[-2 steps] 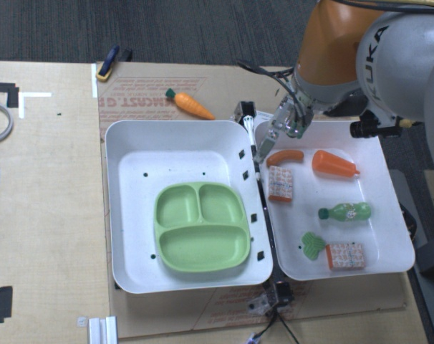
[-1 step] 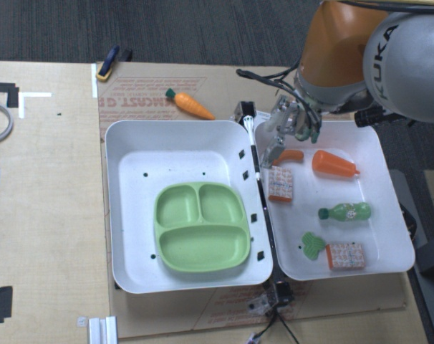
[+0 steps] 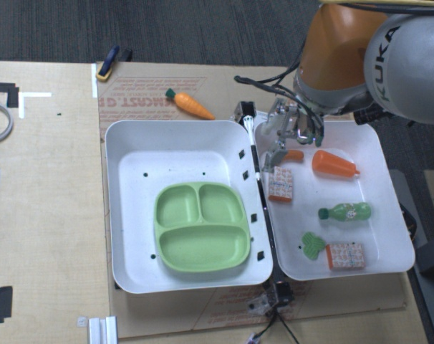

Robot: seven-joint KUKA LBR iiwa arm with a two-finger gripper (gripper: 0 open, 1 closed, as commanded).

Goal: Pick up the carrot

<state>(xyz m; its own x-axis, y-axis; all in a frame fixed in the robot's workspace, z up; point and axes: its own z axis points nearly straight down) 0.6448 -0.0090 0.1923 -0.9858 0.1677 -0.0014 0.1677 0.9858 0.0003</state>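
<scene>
My gripper point(image 3: 287, 136) hangs low over the far left corner of the right bin point(image 3: 389, 192), close to the wall it shares with the left bin point(image 3: 124, 213). I cannot tell how far my gripper is open; the wrist and cables crowd that spot, and I see nothing clearly held.

The carrot point(image 3: 190, 104) lies outside both bins, on the cardboard sheet point(image 3: 152, 92) just beyond the far rim of the left bin, near that rim's middle. Its green top points left and its orange tip points right, toward the bins' shared corner. It is apart from my gripper.

In the right bin, a small orange piece point(image 3: 293, 155) sits just beside my gripper, and a larger orange cone-shaped thing point(image 3: 334, 164) lies to its right. A small box point(image 3: 280, 185) stands near the left wall. A green bottle point(image 3: 345, 211) lies on its side toward the middle. At the near edge sit a green lump point(image 3: 313, 246) and another small box point(image 3: 344, 256), side by side.

The left bin holds a green divided plate point(image 3: 201, 226), set toward its near right corner.
</scene>
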